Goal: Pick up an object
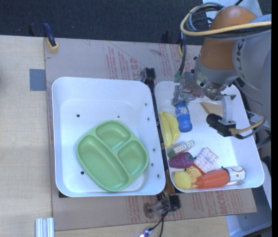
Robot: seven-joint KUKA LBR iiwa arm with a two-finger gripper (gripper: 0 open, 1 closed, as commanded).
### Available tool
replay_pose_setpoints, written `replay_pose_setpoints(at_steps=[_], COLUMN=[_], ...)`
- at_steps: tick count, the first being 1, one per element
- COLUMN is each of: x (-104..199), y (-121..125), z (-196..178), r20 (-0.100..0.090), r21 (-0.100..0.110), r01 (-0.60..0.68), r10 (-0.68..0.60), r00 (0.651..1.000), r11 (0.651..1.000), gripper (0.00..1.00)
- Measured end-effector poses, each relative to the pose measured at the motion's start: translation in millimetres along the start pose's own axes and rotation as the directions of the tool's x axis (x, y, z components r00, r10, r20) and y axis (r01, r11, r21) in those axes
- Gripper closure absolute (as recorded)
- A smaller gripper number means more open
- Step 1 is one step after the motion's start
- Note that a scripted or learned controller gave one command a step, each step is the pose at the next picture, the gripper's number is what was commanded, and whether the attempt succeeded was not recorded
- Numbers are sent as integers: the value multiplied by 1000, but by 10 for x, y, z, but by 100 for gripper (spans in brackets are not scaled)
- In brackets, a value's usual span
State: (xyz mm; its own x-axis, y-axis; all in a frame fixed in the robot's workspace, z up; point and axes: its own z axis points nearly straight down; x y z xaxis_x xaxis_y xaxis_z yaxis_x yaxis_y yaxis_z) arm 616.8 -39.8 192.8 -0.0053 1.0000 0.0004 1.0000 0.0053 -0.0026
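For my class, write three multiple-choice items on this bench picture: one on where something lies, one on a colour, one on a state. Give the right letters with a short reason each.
1. Where does the green divided plate lie?
A. In the left bin
B. In the right bin
C. On the bare bench

2. What colour is the small bottle under the gripper?
A. Red
B. Blue
C. Black

3. How does the banana stand to the small bottle?
A. It lies on top of it
B. It lies beside it, on its left in the picture
C. It lies in the other bin

Answers: 1 A, the plate rests inside the left bin. 2 B, its body is blue with a pale label. 3 B, the yellow fruit lies along the right bin's left wall, next to the bottle.
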Motion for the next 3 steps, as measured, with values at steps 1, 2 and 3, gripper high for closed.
replay_pose_setpoints(at_steps=[1,2,3], x=[287,284,-338], y=[-4,-5,47], z=[-169,-167,-344], r20=[1,1,2], r21=[0,0,0], r01=[0,-1,-3], r10=[0,1,3], r00=[1000,1000,1000], r11=[1000,1000,1000], gripper=[100,0,0])
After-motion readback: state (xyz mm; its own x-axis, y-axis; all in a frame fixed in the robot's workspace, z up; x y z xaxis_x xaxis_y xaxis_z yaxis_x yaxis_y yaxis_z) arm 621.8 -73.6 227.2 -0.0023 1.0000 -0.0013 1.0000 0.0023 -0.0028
